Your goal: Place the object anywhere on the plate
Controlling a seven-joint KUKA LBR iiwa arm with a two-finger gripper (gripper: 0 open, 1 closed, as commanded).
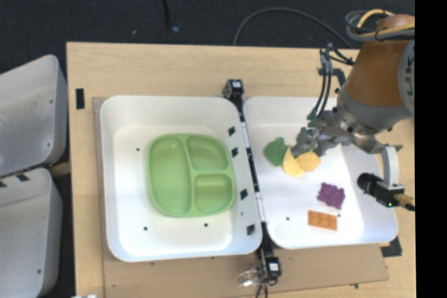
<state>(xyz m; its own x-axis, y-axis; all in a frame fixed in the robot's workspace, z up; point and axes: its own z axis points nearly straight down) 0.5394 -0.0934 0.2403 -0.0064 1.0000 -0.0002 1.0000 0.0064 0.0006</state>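
Note:
A green divided plate [189, 174] lies in the left bin [126, 234]. In the right bin [363, 227] lie a green toy [275, 150], a yellow toy [300, 164], a purple piece [332, 195] and an orange waffle-like piece [323, 220]. My gripper [307, 144] hangs low over the right bin, right at the top edge of the yellow toy and just right of the green one. The wrist hides the fingertips.
A divider with black clips [246, 171] runs between the two bins. Black cables [279, 17] loop behind the bench. A black sensor [374, 186] sticks out on the arm's side over the right bin. White chair-like shapes [28, 150] stand at the left.

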